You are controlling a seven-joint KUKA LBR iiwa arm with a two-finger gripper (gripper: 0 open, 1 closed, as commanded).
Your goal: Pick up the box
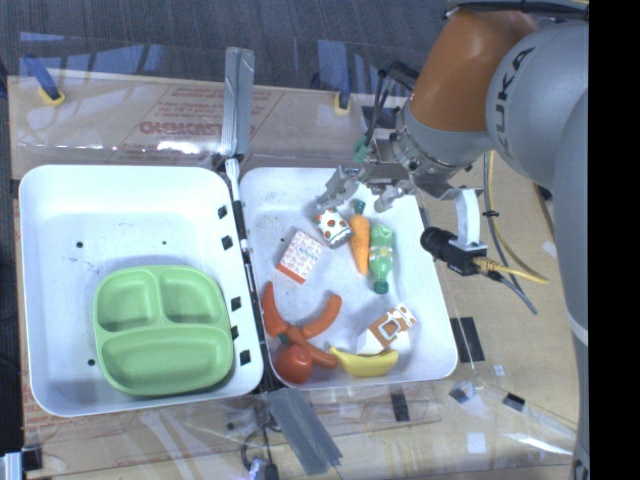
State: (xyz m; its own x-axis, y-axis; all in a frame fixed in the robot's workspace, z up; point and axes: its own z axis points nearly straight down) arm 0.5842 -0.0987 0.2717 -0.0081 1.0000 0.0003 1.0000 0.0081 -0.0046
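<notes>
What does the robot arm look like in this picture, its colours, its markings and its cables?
The arm is grey and rounded, with a wide orange band above the wrist and dark "KUKA" lettering on the grey shell. The claw is bare grey metal with thin fingers. A white bracket with a black part hangs beside it, and yellow and black cables run off from there.

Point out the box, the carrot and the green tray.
box [300, 256]: camera view, middle of its patterned top face.
carrot [360, 242]: camera view, middle of the orange body.
green tray [163, 329]: camera view, the ridge between its compartments.
</notes>
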